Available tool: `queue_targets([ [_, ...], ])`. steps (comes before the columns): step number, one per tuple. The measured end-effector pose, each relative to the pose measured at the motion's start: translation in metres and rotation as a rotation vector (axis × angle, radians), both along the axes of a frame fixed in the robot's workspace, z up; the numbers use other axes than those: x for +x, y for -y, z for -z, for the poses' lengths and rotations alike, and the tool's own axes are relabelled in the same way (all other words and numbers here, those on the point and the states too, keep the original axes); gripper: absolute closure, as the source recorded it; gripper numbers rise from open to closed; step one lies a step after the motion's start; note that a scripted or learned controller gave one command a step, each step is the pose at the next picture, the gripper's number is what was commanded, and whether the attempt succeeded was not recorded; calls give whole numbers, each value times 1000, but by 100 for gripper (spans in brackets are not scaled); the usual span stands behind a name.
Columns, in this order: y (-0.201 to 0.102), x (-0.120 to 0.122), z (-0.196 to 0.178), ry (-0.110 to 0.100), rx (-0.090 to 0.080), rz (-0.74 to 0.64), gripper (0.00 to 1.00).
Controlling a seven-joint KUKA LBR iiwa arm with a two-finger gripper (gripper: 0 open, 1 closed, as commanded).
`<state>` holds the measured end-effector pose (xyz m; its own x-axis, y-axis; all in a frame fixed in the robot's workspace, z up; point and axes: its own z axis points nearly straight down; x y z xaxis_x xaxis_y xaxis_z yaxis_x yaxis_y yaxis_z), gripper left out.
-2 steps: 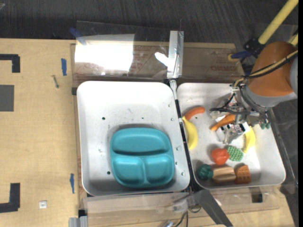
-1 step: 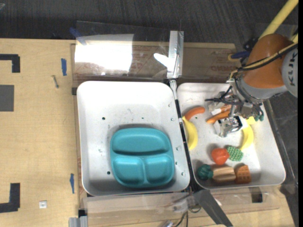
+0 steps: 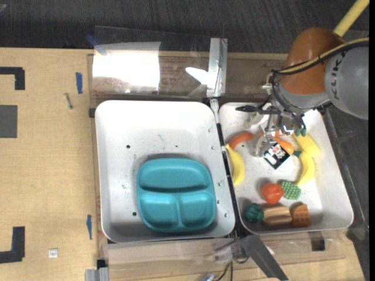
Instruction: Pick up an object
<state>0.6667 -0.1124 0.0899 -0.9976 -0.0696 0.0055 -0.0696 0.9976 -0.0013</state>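
My gripper (image 3: pixel 270 138) hangs low in the upper part of the right bin (image 3: pixel 340 212), below the orange wrist band. It is over a small black and white box (image 3: pixel 276 156). An orange toy piece (image 3: pixel 239 139) lies just left of it and another small orange piece (image 3: pixel 285 146) sits against its right side. One yellow banana (image 3: pixel 237 166) lies along the bin's left wall and a second banana (image 3: pixel 307 157) curves on the right. Nothing is visibly lifted by the gripper.
Near the right bin's front lie a red tomato (image 3: pixel 271 192), a green knobbly piece (image 3: pixel 290 189), a dark green broccoli (image 3: pixel 253 212), a brown bread roll (image 3: pixel 276 216) and a waffle (image 3: pixel 300 214). The left bin (image 3: pixel 117 122) holds a teal divided tray (image 3: pixel 174 193).
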Motion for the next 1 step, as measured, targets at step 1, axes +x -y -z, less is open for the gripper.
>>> queue_targets([
  [1,73,-63,3,11,0,-60,0],
])
